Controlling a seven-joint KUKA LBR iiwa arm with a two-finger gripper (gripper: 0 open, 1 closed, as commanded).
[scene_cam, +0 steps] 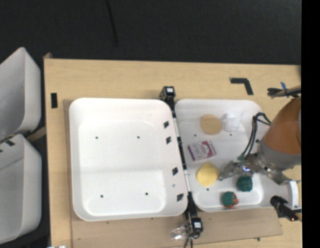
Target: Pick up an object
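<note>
The right bin (188,112) holds several small objects. A yellow ball (207,175) lies near its left wall. A dark green lump (245,184) sits to the ball's right, and a green and red piece (229,199) lies by the front wall. A pink packet (201,150) is in the middle, with a tan disc (211,124) and a pale clear object (231,121) at the back. My gripper (236,169) hangs low over the bin between the yellow ball and the green lump, just above the lump. Nothing visibly sits in it.
The left bin (77,138) is beside the right one, joined by black clips (176,154) along the shared wall. The arm's orange band (286,125) covers the right bin's right side. White seats (12,102) stand left of the bench.
</note>
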